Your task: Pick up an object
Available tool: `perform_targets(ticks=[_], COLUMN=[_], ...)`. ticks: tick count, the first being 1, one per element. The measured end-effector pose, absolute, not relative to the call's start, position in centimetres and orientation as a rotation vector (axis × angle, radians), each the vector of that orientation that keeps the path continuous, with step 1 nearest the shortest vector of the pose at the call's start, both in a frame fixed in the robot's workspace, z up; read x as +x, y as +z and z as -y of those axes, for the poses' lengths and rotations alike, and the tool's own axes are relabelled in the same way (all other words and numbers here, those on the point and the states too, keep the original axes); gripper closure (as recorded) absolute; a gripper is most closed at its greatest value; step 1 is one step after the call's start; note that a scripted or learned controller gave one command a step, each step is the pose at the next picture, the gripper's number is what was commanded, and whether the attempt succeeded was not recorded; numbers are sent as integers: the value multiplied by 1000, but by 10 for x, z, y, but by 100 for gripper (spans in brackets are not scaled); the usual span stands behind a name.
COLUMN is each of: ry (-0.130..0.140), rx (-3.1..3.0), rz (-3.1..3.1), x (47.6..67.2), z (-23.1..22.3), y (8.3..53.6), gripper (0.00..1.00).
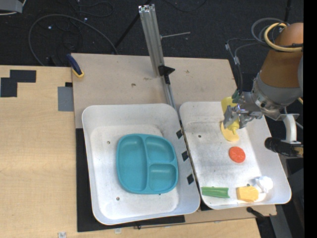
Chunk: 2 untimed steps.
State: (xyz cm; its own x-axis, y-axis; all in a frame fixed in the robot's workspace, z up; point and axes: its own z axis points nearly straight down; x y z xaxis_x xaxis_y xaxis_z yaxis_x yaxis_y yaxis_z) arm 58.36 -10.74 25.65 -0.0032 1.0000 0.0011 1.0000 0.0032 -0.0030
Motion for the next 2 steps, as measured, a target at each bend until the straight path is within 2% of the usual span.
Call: perform_targets(ticks=[1,2], ry=[0,4], rx=[-2215,-2213], rz=[2225,2223], x=[590,598], z=[58,8], y=[261,244], gripper=[100,100])
